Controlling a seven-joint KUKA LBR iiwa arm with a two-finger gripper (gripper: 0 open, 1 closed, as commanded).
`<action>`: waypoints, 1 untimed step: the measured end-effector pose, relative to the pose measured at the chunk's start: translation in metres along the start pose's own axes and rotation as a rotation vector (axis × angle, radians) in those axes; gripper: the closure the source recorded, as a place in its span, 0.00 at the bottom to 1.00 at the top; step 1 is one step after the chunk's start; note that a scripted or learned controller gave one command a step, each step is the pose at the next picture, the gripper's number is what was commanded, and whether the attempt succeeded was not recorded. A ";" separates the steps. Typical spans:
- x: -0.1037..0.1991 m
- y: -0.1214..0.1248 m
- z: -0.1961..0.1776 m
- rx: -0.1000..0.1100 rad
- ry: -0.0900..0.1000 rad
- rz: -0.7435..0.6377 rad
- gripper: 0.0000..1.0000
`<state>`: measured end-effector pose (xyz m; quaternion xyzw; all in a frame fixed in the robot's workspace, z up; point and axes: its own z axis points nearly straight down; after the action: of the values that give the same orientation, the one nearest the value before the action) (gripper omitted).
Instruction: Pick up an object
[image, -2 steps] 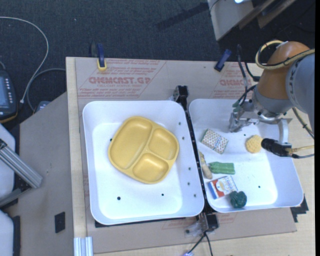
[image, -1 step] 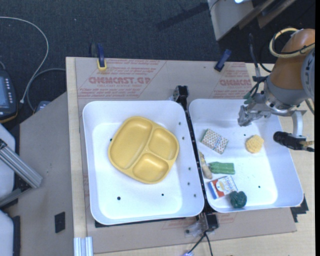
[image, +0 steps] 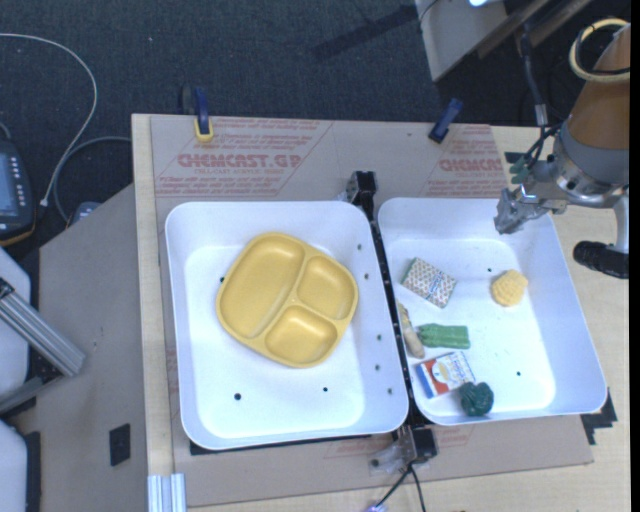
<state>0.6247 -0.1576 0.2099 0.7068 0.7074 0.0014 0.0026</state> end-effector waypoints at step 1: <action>-0.002 0.000 -0.044 -0.001 0.000 0.000 1.00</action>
<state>0.6243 -0.1594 0.2535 0.7068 0.7074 0.0015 0.0030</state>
